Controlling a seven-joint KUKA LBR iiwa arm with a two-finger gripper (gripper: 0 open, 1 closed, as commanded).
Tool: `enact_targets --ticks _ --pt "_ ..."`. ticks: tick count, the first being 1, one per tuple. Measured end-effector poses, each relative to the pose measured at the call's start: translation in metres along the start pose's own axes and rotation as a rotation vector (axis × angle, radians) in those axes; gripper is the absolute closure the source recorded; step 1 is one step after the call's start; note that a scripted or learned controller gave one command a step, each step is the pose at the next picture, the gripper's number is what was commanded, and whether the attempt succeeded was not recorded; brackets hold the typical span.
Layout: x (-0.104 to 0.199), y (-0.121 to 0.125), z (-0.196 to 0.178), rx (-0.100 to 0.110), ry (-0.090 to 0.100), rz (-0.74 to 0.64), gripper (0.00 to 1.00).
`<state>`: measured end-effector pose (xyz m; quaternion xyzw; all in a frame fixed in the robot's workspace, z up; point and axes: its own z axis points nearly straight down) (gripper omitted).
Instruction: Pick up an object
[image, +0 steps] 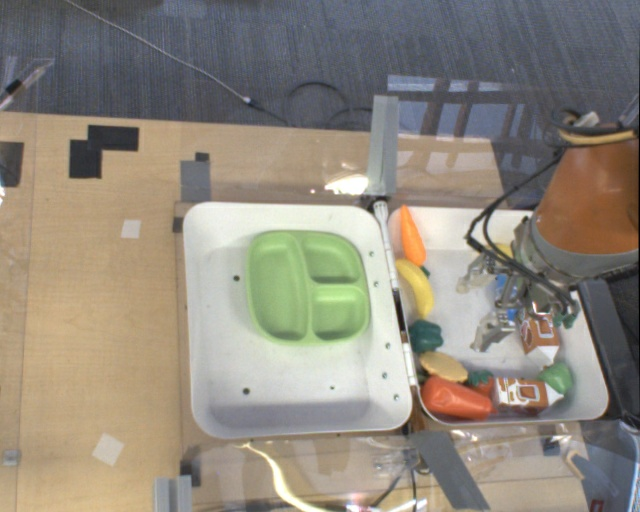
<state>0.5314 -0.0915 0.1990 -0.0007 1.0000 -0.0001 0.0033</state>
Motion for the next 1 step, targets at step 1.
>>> enact_targets --ticks 1 --pt "0.0334 -0.0606 0.1041 0.002 0.001 0.221 0.00"
